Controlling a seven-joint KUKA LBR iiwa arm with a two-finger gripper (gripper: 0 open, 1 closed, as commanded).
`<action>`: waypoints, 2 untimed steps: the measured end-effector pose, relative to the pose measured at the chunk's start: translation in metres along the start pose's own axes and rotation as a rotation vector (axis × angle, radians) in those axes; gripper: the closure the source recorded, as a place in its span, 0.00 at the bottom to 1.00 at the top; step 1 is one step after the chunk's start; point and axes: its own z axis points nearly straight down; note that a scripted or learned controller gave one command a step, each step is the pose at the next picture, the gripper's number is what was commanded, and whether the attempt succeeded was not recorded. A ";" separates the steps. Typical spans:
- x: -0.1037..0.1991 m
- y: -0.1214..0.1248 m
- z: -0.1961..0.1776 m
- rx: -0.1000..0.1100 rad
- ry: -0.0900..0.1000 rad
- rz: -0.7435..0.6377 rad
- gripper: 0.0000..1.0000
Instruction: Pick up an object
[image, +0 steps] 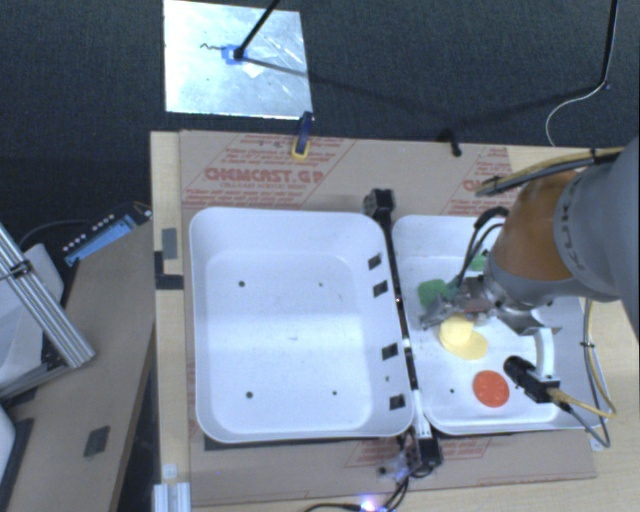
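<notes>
In the right bin (440, 415) lie a yellow round object (464, 340), a red-orange disc (490, 388) and a green object (433, 292). My gripper (447, 311) hangs low over the bin's left half, between the green object and the yellow one, right at the yellow one's upper left edge. The grey arm with its orange band (535, 235) reaches in from the right and hides part of the bin behind it.
The left bin (290, 320) sits beside the right one, with a row of black clips (390, 320) along the divider between them. Both bins rest on a cardboard sheet (270, 170). A metal plate (237, 60) lies beyond the bench.
</notes>
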 end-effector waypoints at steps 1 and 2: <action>0.066 0.052 -0.106 -0.007 0.001 -0.002 0.00; 0.061 0.049 -0.110 0.002 -0.001 0.002 1.00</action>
